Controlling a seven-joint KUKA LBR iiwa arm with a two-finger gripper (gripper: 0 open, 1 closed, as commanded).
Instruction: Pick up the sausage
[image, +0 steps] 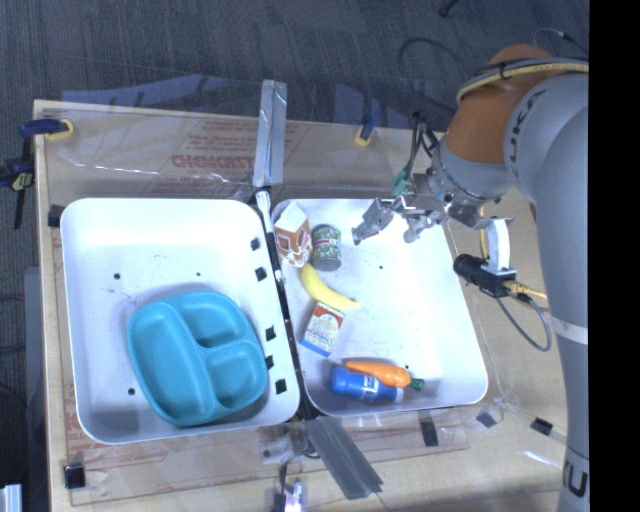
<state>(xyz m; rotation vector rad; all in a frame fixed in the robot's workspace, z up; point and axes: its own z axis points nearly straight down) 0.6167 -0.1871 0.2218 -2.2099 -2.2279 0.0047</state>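
Two shallow white bins sit side by side on a bench, seen from above. The left bin (90, 300) holds a blue divided tray (195, 355). The right bin (450, 330) holds several items: at its far left corner a small brown and white carton (292, 243) beside a can (326, 247), then a banana (326, 286), then a small juice box (322, 330). At the near edge a long orange piece (378, 372), the nearest match for the sausage though its right end looks green, rests against a blue bottle (362, 387). The grey arm (545, 150) reaches in from the right, and its gripper (390, 230) hangs over the far part of the right bin, claw spread wide with nothing in it, well apart from the orange piece.
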